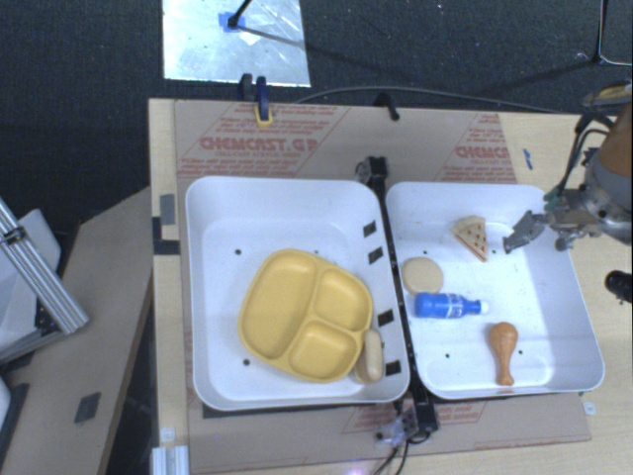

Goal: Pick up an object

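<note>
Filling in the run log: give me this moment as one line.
arm: at right bin's upper right | gripper: nothing between jaws | right bin: pizza slice, cookie, blue bottle, drumstick | left bin: yellow tray

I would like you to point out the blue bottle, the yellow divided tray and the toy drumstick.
blue bottle point(441, 306): camera view, middle of its blue body.
yellow divided tray point(278, 306): camera view, floor of its large left compartment.
toy drumstick point(502, 340): camera view, its rounded meat end.

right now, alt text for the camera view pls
A grey arm's gripper hovers over the right bin, which holds a waffle wedge, cookie, blue bottle and drumstick. The left bin holds a yellow divided tray.
</note>
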Robot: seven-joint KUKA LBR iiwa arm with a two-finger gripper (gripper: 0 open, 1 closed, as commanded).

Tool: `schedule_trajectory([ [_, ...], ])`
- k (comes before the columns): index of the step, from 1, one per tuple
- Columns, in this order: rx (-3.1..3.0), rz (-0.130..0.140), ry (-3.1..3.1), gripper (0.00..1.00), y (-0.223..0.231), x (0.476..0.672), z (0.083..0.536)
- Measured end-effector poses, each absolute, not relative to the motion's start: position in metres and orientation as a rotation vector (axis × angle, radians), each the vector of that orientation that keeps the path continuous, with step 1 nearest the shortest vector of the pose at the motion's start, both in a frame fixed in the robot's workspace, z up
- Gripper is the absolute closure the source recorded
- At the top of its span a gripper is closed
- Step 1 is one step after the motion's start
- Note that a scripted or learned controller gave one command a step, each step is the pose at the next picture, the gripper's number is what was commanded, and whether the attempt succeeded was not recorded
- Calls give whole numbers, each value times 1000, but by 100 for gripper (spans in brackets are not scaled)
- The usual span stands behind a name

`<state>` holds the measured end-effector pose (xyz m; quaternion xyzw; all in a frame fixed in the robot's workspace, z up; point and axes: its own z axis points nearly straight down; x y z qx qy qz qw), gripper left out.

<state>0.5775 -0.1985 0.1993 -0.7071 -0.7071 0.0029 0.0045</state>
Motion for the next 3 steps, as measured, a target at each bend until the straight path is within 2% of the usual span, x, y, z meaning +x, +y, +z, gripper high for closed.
schedule_trajectory([
  [1, -2219, -1, -2227, 0, -198, 581, 207],
  [3, -2219, 1, -2224, 0, -197, 588, 106],
])
